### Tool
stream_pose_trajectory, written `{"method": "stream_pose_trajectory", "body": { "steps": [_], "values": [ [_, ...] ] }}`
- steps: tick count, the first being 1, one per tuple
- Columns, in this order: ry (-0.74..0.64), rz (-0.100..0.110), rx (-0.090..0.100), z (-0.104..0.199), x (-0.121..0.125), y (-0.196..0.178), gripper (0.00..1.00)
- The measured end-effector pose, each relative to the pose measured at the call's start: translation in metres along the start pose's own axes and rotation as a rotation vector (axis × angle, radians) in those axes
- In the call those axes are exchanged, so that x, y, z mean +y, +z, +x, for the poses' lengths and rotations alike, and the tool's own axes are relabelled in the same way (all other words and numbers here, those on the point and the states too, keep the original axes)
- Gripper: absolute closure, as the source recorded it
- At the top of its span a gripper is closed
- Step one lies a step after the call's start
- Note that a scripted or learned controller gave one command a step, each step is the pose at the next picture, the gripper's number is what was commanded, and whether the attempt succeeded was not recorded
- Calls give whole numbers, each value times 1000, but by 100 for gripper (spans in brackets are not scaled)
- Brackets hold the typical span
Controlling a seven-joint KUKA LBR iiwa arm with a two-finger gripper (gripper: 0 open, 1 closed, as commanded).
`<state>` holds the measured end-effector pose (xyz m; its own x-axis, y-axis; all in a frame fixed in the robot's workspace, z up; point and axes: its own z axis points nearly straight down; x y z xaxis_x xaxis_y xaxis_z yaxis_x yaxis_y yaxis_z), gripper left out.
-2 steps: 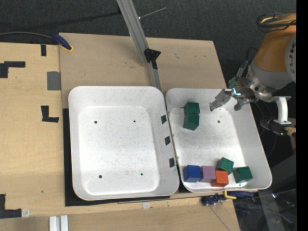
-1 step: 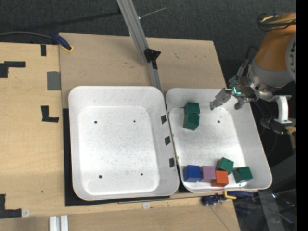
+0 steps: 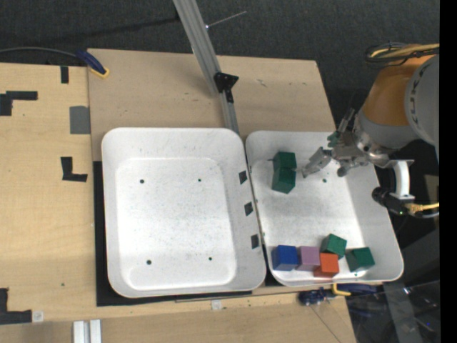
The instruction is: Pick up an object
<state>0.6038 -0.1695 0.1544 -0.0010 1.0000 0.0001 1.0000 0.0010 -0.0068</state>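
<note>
Pincer (image 3: 319, 164) spread and empty, hovering in the right bin (image 3: 371, 213) just right of the dark green block (image 3: 283, 171), which stands near the bin's far-left corner with its long axis running near-to-far.

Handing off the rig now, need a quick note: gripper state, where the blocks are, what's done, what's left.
Gripper: over the far part of the right bin, nothing visibly between its fingers; open or shut can't be read from this view.
Blocks, all in the right bin: a dark green block alone at the far end, just left of the gripper. Clustered at the near edge: blue block, purple block, orange block and two green blocks.
Left bin: no blocks seen.
Done: nothing lifted.
Left: grasp and raise one; the lone dark green block looks nearest.
</note>
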Motion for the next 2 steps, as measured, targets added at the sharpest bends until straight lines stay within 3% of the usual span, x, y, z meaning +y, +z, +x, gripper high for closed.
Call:
{"method": "stream_pose_trajectory", "body": {
  "steps": [1,2],
  "values": [
    [0,0,0,2,-9,48,0],
    [-1,-8,-2,2,-8,62,0]
  ]
}}
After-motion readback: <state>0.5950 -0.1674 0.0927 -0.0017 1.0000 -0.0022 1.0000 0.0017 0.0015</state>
